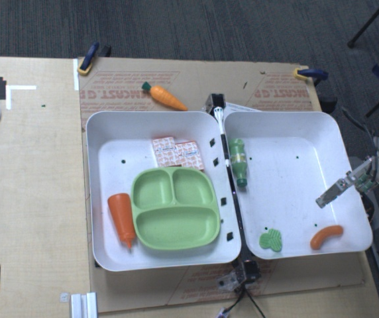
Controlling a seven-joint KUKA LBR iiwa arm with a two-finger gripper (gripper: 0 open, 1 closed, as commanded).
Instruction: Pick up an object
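Note:
My gripper (324,199) reaches in from the right, over the right side of the right bin (289,141), low above its floor. Just below it lies an orange sausage-shaped toy (326,236) near the bin's front right corner, apart from the gripper. A small green leafy toy (271,240) sits at the front of the same bin. A green bottle (239,161) lies along its left wall. I see nothing in the gripper.
The left bin (103,151) holds a green divided plate (176,208), an orange cone-shaped toy (121,218) at its left and a red-and-white packet (174,152) behind it. A toy carrot (165,96) lies on the cardboard behind the bins.

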